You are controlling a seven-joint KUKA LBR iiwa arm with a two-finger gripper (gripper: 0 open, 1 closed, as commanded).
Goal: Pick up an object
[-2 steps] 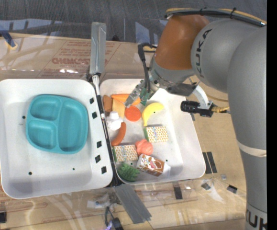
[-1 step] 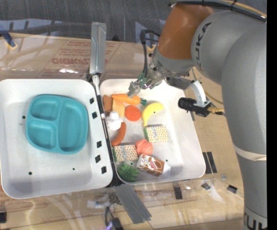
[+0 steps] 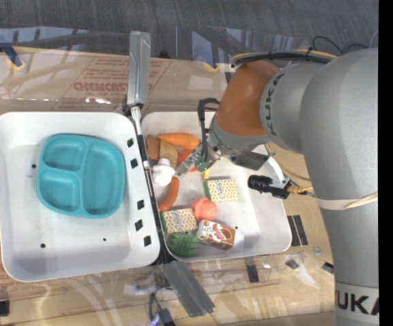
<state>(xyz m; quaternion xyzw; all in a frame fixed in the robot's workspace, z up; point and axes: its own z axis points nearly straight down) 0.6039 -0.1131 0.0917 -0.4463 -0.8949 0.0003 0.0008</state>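
My end effector (image 3: 197,160) hangs at frame centre over the right white bin (image 3: 272,224), just below the long orange carrot (image 3: 178,140); its opening I cannot tell.

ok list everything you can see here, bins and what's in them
bins: 2, white, side by side on the bench
tray: 1, teal, three compartments, in the left bin
carrot: 1, orange, back of the right bin
sausage: 1, orange-red, by the right bin's left wall
white item: 1, white, above the sausage; kind unclear
yellow packet: 1, yellow patterned, middle of the right bin
second packet: 1, patterned, front left of the right bin
red piece: 1, red, between the two packets
carton: 1, brown and white, front of the right bin
green item: 1, green, front corner of the right bin
arm: 1, grey with an orange band, reaching in over the right bin
gripper: 1, low over the back-left items
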